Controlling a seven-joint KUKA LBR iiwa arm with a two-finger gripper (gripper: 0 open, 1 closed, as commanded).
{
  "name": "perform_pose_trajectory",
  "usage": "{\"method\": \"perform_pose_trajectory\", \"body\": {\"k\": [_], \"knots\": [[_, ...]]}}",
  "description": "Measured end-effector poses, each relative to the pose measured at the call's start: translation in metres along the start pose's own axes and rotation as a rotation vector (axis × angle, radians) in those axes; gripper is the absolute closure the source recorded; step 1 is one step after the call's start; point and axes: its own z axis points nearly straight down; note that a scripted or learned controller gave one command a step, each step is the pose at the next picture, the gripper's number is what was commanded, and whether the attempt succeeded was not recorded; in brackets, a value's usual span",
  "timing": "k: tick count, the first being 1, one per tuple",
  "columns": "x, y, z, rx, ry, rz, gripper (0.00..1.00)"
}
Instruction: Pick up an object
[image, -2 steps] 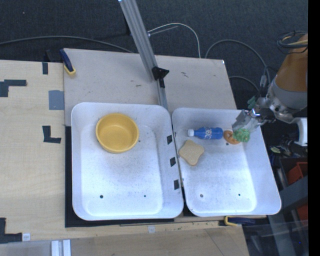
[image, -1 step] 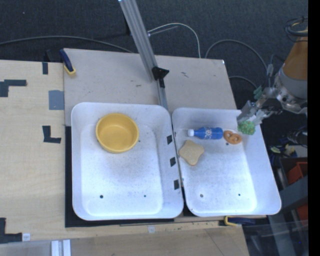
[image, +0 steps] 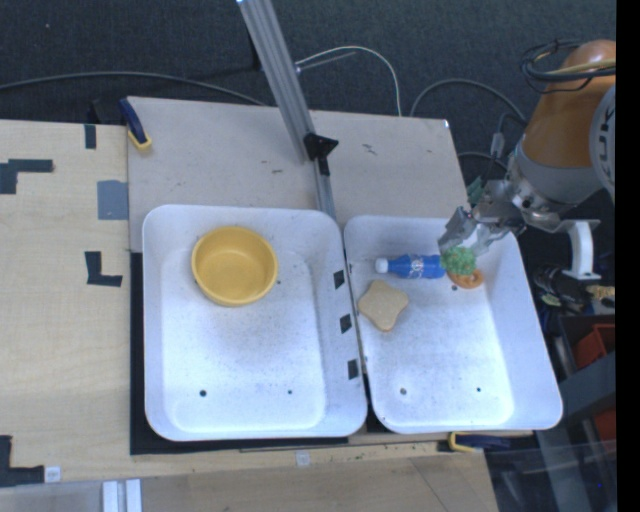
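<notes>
Over the right bin (image: 500, 400), your gripper (image: 466, 240) hovers near the blue bottle (image: 412, 266); you cannot tell its state.

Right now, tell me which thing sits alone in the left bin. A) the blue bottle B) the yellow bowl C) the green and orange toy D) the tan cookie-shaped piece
B: the yellow bowl rests by itself in the left bin, while the blue bottle, the tan piece and the green and orange toy all lie in the right bin.
</notes>
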Motion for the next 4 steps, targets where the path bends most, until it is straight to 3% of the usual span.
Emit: {"method": "perform_pose_trajectory", "body": {"k": [4], "knots": [[0.203, 0.009, -0.005, -0.001, 0.000, -0.002, 1.00]]}}
